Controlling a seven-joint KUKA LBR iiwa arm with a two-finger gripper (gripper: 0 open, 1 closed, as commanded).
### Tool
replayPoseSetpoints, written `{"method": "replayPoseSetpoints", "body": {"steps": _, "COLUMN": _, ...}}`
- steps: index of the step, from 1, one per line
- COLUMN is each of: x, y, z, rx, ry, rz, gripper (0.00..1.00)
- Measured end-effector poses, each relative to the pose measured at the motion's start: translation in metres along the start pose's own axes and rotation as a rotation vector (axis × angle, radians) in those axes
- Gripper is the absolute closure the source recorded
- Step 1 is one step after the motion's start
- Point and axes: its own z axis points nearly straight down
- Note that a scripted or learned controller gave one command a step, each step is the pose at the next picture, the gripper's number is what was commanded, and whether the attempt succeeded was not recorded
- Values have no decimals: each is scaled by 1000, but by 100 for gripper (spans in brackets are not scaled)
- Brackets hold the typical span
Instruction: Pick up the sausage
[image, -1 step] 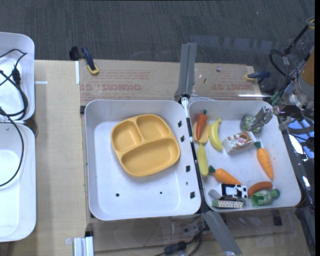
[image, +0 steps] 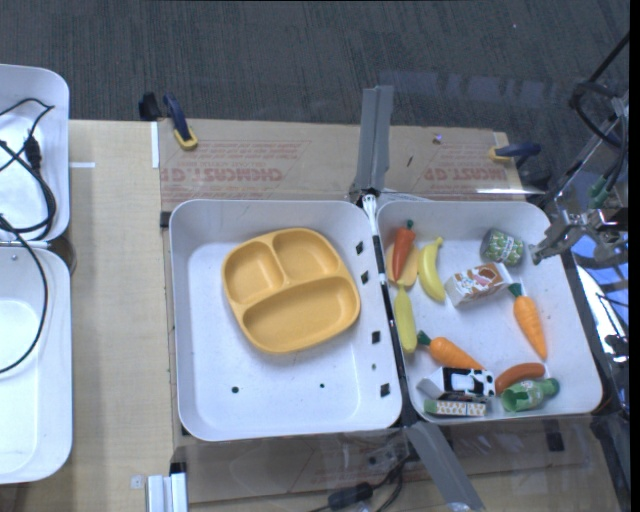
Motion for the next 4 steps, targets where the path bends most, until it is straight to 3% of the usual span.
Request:
{"method": "replayPoseSetpoints", "body": {"steps": 1, "x": 1, "y": 1, "z": 155, "rx": 3, "ry": 2, "rz": -2, "gripper": 0}}
{"method": "replayPoseSetpoints", "body": {"steps": 2, "x": -28, "y": -17, "z": 266, "rx": 2, "ry": 3, "rz": -16, "gripper": 0}}
{"method": "replayPoseSetpoints", "body": {"steps": 3, "x": -61, "y": -30, "z": 267, "rx": 8, "ry": 30, "rz": -46, "gripper": 0}}
{"method": "replayPoseSetpoints", "body": {"steps": 4, "x": -54, "y": -30, "z": 267, "rx": 4, "ry": 15, "rz": -28, "gripper": 0}}
